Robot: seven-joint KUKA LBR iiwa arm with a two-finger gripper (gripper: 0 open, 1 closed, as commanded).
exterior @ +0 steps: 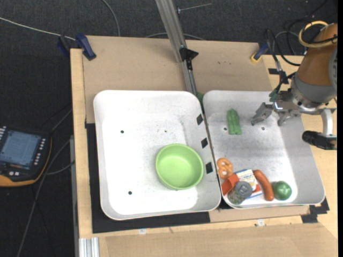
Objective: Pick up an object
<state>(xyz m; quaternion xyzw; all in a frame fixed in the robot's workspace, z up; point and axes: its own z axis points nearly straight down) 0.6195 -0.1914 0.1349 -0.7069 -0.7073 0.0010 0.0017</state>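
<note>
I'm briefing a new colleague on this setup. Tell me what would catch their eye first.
The bright green bowl sits alone in the left bin. At the right bin's near corner, small things crowd together: a pretzel, a sausage and a green ball. The gripper hovers open over that bin's far side, near a green stick.

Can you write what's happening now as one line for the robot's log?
tool: open, over right bin, holding nothing | green stick: lying nearby | green bowl: left bin
</note>
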